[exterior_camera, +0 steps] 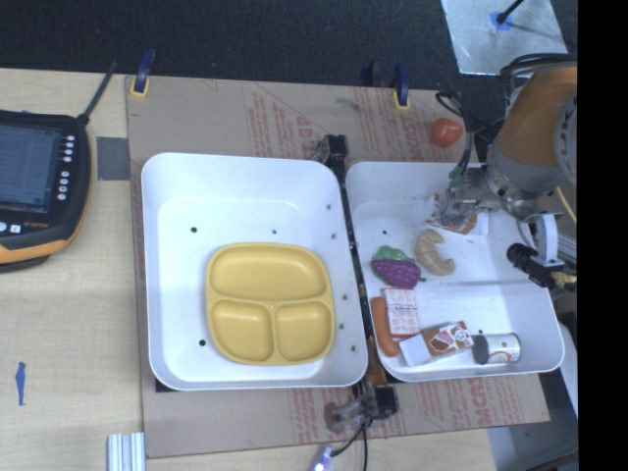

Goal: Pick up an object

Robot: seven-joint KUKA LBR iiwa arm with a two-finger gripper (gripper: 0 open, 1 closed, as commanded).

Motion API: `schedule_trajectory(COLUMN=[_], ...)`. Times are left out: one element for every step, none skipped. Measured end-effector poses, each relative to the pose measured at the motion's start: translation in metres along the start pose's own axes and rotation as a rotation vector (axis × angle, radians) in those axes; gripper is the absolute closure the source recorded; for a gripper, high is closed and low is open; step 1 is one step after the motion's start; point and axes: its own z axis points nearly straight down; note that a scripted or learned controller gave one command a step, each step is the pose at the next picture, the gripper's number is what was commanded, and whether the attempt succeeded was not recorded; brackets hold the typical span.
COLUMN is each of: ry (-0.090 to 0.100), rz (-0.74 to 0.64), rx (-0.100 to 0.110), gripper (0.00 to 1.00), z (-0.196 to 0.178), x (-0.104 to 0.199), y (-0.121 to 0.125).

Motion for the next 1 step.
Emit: schedule_trajectory(ry=[0.013], rz=[0.002], rx=[0.022], gripper=[1.00], z=[-0.1121], x=[0.0603], y=[-0.0267])
